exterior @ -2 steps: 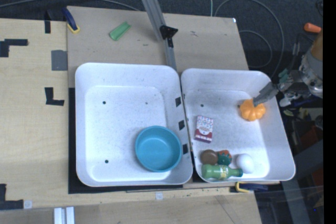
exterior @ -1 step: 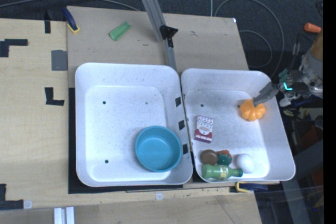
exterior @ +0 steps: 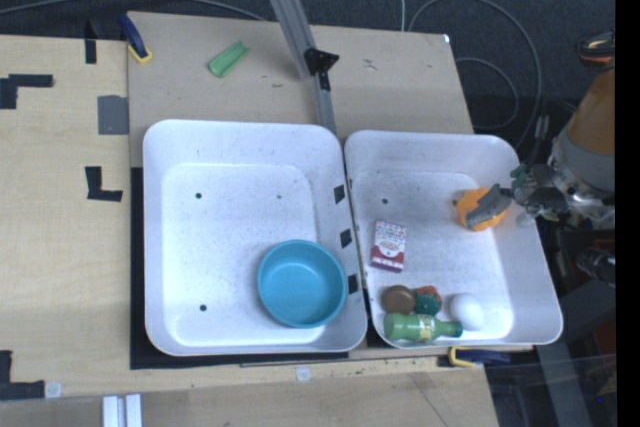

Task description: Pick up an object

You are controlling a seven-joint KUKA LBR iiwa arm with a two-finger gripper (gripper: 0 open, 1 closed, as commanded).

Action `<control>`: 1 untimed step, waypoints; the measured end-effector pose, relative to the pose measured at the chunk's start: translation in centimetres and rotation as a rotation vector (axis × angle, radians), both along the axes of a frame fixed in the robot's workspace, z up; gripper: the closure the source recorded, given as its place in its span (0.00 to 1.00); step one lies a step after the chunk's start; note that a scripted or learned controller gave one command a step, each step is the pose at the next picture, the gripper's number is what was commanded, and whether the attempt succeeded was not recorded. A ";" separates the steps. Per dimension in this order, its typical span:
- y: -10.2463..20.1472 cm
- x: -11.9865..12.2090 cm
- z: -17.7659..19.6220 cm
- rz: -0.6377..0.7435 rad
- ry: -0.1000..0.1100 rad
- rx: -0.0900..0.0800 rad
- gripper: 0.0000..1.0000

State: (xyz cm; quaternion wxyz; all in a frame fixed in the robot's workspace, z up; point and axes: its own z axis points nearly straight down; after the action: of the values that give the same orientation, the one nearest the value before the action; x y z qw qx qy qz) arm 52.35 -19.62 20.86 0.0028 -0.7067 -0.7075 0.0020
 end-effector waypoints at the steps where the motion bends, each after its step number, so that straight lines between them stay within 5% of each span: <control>1: 0.6 -1.1 -5.5 0.000 0.001 0.001 0.00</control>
State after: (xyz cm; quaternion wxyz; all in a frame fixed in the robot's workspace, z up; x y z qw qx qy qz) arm 51.29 -19.07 15.41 0.0034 -0.7068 -0.7074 0.0019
